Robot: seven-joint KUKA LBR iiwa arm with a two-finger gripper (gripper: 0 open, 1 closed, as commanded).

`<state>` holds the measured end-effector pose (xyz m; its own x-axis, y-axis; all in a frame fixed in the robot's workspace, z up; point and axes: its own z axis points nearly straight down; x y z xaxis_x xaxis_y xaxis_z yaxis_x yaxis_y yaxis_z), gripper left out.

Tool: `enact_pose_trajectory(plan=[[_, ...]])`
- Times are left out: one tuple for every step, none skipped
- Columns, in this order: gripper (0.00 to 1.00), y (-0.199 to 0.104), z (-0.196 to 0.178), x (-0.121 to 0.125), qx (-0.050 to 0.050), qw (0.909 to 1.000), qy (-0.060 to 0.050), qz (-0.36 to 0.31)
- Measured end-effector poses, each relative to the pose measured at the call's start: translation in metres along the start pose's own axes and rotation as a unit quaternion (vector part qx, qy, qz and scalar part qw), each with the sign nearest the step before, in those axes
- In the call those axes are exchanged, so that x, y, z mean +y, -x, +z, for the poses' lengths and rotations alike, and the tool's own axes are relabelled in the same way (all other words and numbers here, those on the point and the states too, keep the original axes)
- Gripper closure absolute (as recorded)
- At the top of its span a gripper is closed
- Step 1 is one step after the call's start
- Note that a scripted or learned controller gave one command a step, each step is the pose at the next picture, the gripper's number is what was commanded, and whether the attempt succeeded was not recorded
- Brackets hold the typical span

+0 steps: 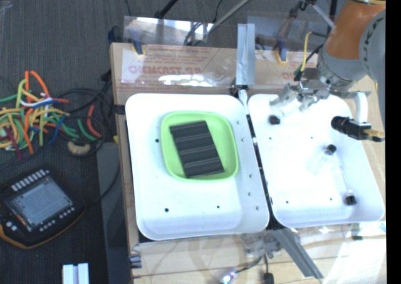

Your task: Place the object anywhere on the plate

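A dark grey ridged block (197, 148) lies flat on the green plate (170, 156), which sits in the left white bin (188, 214). It covers the middle of the plate, with its long side running from back to front. My gripper (296, 96) hangs over the back edge of the right white bin (313, 207), well to the right of the plate and apart from the block. Nothing shows in the gripper.
A raised divider (254, 151) runs between the two bins. Small dark pieces (274, 120) (330, 148) (349, 199) lie in the right bin. A black fitting (348, 126) juts out below the arm. Coloured cables (37, 113) and a handheld pendant (37, 204) lie left of the bench.
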<state>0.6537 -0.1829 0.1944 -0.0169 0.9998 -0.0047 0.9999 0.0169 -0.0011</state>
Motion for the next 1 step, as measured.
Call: enact_pose_trajectory(plan=[[0.00, 0.0000, -0.0002, 0.0001, 0.000, 1.0000, 0.000, 0.000]])
